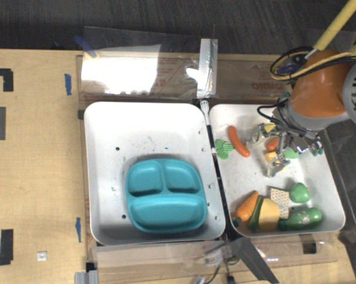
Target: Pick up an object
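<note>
My gripper (276, 151) hangs low over the upper middle of the right bin (326, 164), under the orange wrist band. A small orange piece (273, 144) and a pale green piece (291, 154) show right at the gripper, and I cannot tell whether either is held. A toy carrot (239, 141) with a green leafy end (224, 150) lies just left of the gripper, apart from it. Along the bin's front edge sit an orange toy (247, 206), a yellow wedge (270, 213), a beige cracker-like piece (279, 195), a green pear shape (300, 191) and a dark green vegetable (302, 219).
The left bin (106, 129) holds a teal divided plate (164, 195) near its front. A clear plastic sheet (142, 70) and a silver taped strip (208, 64) lie behind the bins. Yellow and black cables (296, 61) loop above the wrist.
</note>
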Action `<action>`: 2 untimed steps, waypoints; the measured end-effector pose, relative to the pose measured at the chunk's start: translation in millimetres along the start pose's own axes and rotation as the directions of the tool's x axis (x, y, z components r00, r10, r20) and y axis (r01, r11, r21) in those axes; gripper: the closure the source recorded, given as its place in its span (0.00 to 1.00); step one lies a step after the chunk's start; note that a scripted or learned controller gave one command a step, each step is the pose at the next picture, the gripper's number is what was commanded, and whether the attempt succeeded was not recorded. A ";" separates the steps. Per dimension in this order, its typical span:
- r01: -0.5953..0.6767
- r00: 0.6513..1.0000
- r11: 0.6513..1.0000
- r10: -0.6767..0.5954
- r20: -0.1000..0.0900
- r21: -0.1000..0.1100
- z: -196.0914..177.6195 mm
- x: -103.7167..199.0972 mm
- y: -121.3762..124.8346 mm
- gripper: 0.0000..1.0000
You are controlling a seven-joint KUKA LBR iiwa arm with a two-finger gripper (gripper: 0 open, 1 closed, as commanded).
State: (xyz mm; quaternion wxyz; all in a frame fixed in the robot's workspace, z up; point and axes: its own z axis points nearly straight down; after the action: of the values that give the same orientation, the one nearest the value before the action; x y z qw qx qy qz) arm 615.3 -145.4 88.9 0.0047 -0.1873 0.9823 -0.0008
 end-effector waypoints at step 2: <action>0.137 0.991 0.991 -0.137 0.000 0.002 -17.0 -11.7 -23.8 0.00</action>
State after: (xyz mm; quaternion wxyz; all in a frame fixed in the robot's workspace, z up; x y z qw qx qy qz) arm 634.7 -163.3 106.0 0.0048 -0.2541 0.9672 -0.0020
